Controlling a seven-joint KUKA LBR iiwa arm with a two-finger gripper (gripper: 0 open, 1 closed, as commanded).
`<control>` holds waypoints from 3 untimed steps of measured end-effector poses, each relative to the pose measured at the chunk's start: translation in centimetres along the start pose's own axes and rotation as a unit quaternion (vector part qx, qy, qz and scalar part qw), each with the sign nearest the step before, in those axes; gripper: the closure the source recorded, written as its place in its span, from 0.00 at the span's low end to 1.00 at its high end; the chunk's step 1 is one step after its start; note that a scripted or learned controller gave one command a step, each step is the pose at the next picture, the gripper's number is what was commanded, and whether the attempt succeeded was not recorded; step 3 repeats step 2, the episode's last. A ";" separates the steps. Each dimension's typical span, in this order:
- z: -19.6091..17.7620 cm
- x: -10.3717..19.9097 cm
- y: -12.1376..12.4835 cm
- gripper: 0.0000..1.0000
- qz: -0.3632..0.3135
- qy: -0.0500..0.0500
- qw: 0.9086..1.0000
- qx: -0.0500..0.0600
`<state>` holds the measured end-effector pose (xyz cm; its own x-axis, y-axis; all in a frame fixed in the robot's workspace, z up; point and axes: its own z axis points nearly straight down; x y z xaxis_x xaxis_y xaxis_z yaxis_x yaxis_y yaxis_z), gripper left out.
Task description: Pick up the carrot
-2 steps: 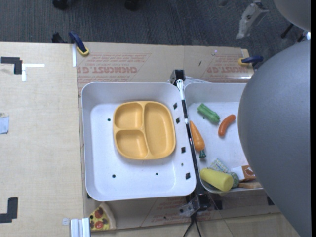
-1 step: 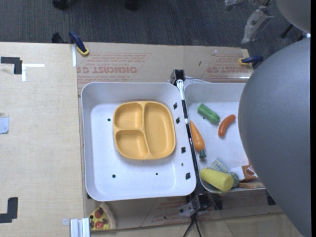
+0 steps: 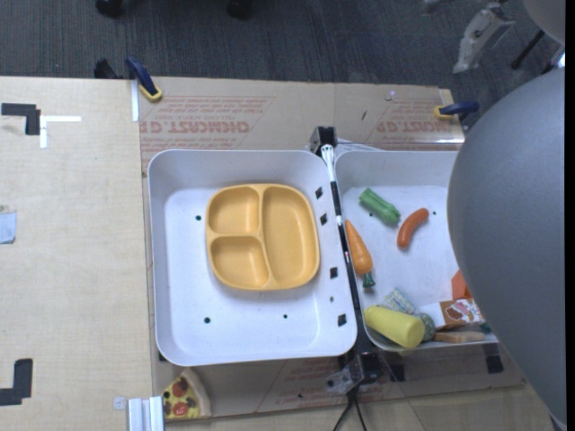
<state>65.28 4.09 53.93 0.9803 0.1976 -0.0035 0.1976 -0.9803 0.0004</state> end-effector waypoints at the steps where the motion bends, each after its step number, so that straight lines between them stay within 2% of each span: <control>1: -0.1 0.8 -3.6 0.00 -0.013 0.001 1.000 -0.001; 2: 4.8 0.2 -4.2 0.00 -0.002 -0.002 1.000 -0.001; 3: 4.8 0.2 -4.2 0.00 -0.002 -0.002 1.000 -0.001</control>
